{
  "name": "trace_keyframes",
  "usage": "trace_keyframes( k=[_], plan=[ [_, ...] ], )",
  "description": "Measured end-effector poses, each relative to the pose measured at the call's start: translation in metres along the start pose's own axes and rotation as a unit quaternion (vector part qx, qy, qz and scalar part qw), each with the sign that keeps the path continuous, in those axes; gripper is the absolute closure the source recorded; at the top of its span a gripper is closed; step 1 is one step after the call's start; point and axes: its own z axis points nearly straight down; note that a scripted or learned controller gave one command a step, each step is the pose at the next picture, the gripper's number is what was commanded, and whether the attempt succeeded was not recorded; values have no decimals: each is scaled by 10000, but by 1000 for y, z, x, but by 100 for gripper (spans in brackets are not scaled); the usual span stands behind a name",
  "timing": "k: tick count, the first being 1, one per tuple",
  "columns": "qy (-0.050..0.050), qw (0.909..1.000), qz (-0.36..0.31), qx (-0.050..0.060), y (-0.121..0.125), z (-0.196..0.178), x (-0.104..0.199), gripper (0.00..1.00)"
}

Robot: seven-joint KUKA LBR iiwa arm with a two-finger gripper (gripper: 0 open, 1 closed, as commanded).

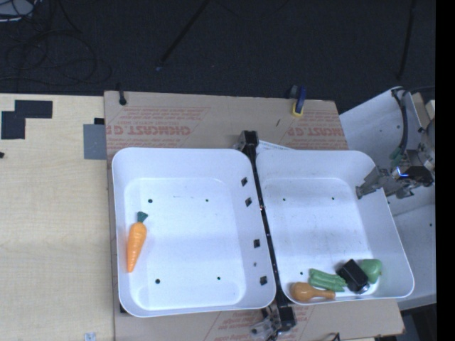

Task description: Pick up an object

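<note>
Left bin (185, 163) was the ref, w/ the right bin (323, 163) touching it along the black divider. Gripper (371, 184) sat over the right bin's far-right rim; finger state: couldn't tell. Carrot (135, 243) lay inside the left bin by its left wall. Green veg (326, 280), black block (353, 275) and orange pear-shaped piece (310, 292) were clustered in the right bin's near corner, well apart from the left bin.
</note>
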Motion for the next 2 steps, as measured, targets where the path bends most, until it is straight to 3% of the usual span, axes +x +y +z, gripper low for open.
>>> trace_keyframes(
  k=[1,2],
  plan=[
    [25,10000,-46,27,43,58,94,0],
    [7,10000,-29,1,82,71,138,0]
  ],
)
